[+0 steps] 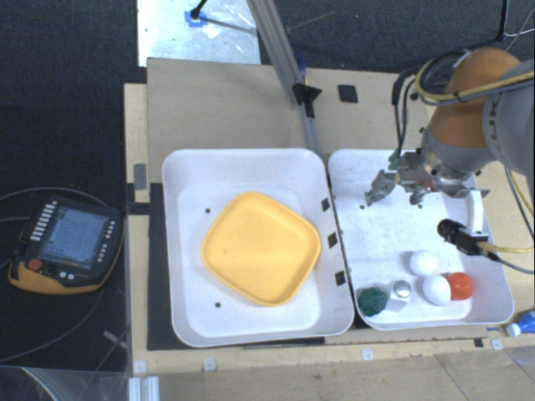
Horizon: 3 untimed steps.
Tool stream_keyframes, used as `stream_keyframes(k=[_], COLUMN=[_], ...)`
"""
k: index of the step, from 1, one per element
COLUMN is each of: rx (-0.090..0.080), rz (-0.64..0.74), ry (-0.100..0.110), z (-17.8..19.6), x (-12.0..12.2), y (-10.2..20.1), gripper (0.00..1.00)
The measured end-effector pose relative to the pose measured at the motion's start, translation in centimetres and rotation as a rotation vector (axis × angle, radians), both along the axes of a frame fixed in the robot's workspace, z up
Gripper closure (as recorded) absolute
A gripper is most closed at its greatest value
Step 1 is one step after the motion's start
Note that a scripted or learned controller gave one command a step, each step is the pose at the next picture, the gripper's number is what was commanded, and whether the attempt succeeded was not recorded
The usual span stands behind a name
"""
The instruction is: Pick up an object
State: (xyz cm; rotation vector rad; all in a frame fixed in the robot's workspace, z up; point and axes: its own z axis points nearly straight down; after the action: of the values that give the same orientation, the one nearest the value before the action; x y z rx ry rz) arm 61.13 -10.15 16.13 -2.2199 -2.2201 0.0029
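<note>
Camera view is giving me the gripper (391, 184) hanging over the upper part of the right bin (359, 224), its fingers spread and carrying nothing. I am eyeing the cluster sitting in the lower right of the frame: two white balls (424, 263) and (435, 289), an orange-red ball (461, 286) touching the second, a small silvery piece (402, 290) and a dark green lump (372, 300) by the bin's lower left corner. I am judging the balls as light, smooth and prone to rolling away, so I am favouring the upper white ball, gripping across its middle. Neighbours are crowding the lower one. The left bin (180, 224) is holding a yellow plate (261, 247), well apart and not obstructing
</note>
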Motion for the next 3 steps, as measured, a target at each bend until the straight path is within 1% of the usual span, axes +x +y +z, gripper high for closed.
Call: stream_keyframes(k=[1,2,3], rx=[0.000,0.000,0.000], rz=[0.000,0.000,0.000], ry=[-0.001,-0.002,-0.005], z=[-4.2,-7.2,-6.0], x=[0.3,0.3,0.3], y=[0.2,0.2,0.2], gripper=[0.00,0.00,1.00])
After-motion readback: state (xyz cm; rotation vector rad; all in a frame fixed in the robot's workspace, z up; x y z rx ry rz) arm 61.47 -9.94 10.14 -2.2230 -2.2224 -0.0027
